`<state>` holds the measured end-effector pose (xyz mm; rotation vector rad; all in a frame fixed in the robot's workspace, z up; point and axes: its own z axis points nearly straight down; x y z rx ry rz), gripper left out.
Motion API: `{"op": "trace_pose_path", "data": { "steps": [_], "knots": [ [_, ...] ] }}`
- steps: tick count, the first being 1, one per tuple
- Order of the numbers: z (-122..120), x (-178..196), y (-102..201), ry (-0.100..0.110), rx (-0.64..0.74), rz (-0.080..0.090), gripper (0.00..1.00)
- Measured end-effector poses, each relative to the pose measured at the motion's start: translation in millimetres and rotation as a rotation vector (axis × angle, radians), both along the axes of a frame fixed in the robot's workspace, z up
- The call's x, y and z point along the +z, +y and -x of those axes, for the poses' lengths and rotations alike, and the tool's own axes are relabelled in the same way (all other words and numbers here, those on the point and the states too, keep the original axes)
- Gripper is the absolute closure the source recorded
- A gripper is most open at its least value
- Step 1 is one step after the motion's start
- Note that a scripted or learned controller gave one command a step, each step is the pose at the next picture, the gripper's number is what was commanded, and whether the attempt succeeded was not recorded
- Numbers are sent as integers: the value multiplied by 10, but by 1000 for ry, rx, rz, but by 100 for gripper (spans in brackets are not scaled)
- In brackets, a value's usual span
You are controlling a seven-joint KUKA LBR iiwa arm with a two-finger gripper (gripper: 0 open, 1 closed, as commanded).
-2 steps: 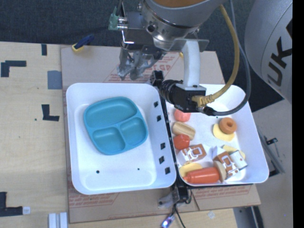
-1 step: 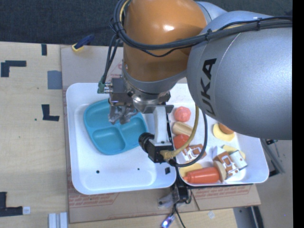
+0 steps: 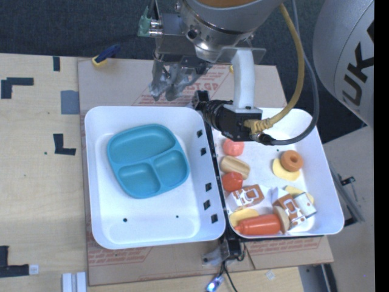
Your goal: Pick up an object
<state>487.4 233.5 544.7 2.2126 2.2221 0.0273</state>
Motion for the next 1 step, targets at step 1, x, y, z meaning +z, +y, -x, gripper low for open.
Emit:
{"op": "trace_pose_path", "data": {
  "steps": [1],
  "knots": [
    [18, -102, -2, 18, -2, 10, 100]
  ]
}}
